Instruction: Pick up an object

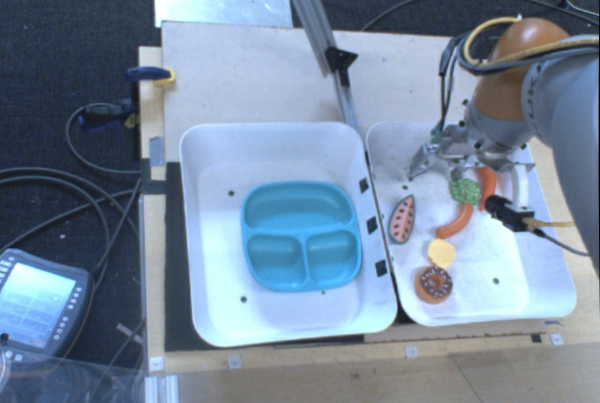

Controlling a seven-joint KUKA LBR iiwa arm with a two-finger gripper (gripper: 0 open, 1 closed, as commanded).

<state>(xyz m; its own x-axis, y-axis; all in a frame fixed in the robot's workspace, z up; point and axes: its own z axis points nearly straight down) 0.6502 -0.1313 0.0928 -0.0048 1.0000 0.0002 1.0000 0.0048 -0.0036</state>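
Gripper hangs over the right bin, at about one o'clock in it; whether it is released or clenched cannot be told. Just below it lie a green toy and orange sausage. Watermelon slice sits at nine o'clock, yellow piece and donut toward six. The left bin carries a blue divided plate.

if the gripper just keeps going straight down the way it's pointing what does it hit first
Probably the green toy directly under the gripper, lying beside the orange sausage in the right bin. Depth is hard to judge from this slant.
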